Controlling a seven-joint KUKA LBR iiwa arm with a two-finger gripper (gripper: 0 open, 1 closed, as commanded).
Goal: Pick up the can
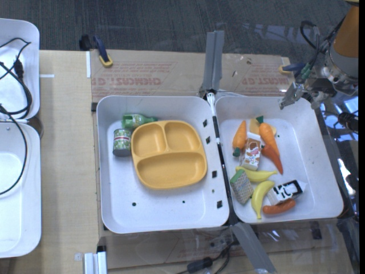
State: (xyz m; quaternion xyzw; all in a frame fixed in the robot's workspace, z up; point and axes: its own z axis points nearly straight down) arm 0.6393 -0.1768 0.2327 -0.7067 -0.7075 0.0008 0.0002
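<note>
I see the cardboard-covered worktop (pixel 63 153) nearest, dark carpet beyond. The can (pixel 121 142) sits beside the yellow plate (pixel 169 153). End effector (pixel 296 96): grip state unclear.

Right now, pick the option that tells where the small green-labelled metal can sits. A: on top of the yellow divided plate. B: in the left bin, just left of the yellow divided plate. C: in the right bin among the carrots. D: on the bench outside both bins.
B: the small green-labelled metal can stands in the left white bin, against the left edge of the yellow divided plate.
</note>
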